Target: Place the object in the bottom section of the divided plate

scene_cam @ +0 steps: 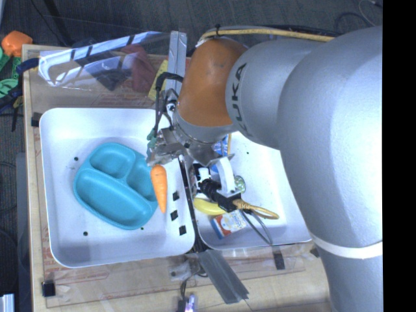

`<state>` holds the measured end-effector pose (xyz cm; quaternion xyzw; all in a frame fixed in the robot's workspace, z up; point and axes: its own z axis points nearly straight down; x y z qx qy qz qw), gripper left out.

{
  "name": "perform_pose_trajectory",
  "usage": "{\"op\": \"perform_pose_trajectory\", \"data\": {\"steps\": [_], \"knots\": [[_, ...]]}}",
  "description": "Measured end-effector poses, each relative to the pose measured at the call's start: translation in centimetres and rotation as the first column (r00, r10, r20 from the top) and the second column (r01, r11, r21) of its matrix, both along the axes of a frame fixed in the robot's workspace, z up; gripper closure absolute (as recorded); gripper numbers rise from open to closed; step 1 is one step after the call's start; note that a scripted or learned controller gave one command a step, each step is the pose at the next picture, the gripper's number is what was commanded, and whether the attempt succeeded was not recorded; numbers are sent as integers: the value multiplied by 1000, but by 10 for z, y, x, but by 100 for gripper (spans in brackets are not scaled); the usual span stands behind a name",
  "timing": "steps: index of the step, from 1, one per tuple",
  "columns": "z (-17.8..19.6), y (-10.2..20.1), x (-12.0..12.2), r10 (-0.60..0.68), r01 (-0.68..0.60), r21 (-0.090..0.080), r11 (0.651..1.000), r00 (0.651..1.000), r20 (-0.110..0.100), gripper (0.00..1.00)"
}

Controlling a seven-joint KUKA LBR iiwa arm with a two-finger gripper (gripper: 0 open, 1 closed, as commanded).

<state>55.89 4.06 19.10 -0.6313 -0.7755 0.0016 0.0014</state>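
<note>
A blue divided plate [107,197] lies in the left bin [52,194], with two small sections at its top and right and a large one at the bottom. My gripper [158,162] hangs over the plate's right edge, shut on the thick end of an orange carrot [159,188]. The carrot points down, its tip over the plate's right rim, close to the wall between the two bins.
The right bin [289,207] holds a yellow banana-like toy [207,206], a red and white packet [229,223] and a small round thing [238,184]. The arm's bulk covers most of that bin. A clear plastic sheet [91,60] lies behind the bins.
</note>
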Motion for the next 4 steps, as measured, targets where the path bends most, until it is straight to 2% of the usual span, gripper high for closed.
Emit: {"op": "perform_pose_trajectory", "data": {"steps": [1, 2, 3, 4], "knots": [[0, -1, 0, -2, 2, 0, 1000, 1000, 0, 0], [145, -65, -51, -93, 93, 0, 996, 996, 6, 0], [253, -110, -76, -135, 135, 0, 991, 991, 8, 0], [252, -153, -82, -396, 396, 0, 918, 918, 6, 0]]}}
